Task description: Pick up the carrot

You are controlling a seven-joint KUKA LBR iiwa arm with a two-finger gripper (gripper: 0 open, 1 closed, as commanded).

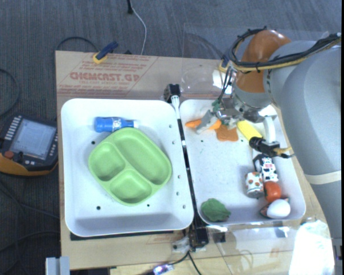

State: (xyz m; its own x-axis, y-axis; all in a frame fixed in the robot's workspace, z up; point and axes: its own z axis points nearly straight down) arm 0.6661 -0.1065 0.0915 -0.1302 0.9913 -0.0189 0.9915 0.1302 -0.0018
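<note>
- The carrot [193,122] is lying at the right bin's [235,173] top-left corner, near the divider.
- The gripper [217,117] is hovering just beside it; whether its fingers are parted is impossible to tell.
- Closing squarely across the carrot's body, avoiding the orange piece [226,132], seems wisest.

The grey arm [309,90] reaches in from the right, its orange band [264,50] above the wrist. The gripper [218,118] points down and leftward, low over the right bin's far end, cables looped round the wrist.
</note>
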